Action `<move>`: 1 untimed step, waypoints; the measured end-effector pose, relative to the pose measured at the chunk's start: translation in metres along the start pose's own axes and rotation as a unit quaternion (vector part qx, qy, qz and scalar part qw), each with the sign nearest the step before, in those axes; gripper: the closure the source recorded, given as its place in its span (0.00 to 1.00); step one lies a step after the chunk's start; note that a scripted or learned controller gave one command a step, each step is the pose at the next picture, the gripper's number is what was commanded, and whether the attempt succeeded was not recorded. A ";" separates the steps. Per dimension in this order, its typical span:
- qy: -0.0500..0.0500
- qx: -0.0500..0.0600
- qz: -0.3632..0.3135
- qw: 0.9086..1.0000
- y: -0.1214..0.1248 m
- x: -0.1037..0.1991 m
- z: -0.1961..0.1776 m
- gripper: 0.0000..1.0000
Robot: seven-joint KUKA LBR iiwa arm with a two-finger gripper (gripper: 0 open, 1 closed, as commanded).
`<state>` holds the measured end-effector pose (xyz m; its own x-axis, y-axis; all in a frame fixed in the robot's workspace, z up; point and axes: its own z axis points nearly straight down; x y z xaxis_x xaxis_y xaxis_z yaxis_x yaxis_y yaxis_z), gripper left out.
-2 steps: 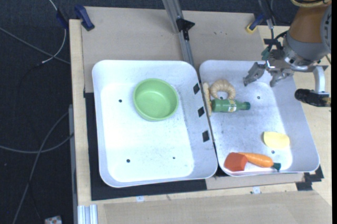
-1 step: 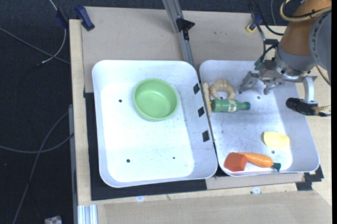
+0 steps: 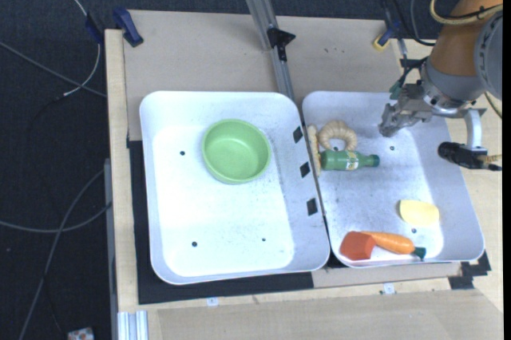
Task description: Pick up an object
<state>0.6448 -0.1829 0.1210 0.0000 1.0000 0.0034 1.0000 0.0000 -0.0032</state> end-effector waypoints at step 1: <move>-0.002 -0.006 -0.001 1.000 0.006 0.000 -0.067 1.00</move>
<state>0.6509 -0.1828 0.1883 -0.0013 1.0000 -0.0009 1.0000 0.0014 0.0095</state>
